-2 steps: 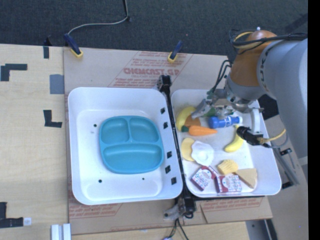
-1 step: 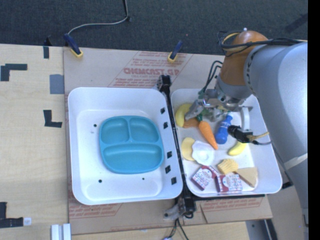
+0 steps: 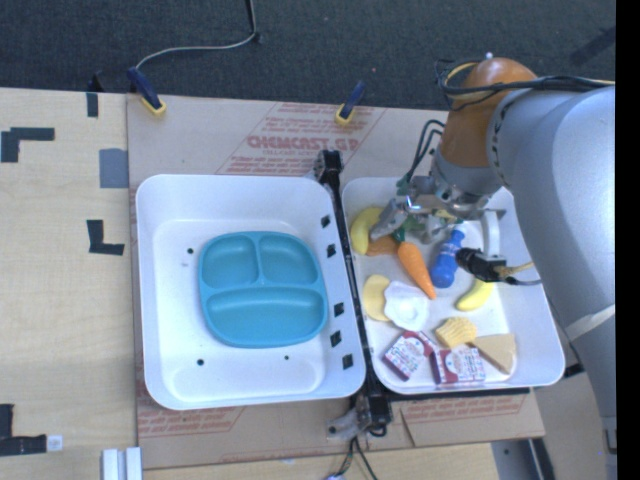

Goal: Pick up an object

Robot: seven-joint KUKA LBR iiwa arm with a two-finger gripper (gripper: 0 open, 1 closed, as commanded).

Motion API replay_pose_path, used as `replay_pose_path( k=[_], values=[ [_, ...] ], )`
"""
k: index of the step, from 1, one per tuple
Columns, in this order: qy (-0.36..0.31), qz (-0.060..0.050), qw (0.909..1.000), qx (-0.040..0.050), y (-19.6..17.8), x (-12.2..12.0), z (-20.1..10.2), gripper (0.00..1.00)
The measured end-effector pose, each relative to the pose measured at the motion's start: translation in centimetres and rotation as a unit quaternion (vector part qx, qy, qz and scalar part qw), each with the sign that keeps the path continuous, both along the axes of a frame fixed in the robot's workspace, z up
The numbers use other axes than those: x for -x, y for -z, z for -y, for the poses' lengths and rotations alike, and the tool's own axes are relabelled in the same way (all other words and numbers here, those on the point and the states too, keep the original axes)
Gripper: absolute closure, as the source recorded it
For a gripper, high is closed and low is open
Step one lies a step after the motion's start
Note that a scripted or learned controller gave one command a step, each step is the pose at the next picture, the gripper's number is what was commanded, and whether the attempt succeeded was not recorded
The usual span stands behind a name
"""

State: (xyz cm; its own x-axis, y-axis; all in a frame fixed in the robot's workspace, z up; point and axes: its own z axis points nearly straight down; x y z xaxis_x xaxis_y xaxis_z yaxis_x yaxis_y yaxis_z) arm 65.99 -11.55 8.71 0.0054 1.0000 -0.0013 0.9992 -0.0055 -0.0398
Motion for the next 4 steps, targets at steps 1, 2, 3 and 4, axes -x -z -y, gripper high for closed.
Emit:
replay_pose_path(
  k=[1, 2, 3, 4],
  values=[
    [0.002, 0.0, 1.0, 0.0034, 0.1, -0.1, -0.2, 0.0],
    [0.001, 0.001, 1.0, 0.0013, 0.0, 0.0, -0.1, 0.0],
    [-0.003, 0.021, 0.9998, 0.0002, 0.1, 5.9, 0.9, 0.0],
    [-0.003, 0.022, 0.9997, 0.0011, -0.9, 5.9, 1.0, 1.0]
  ],
)
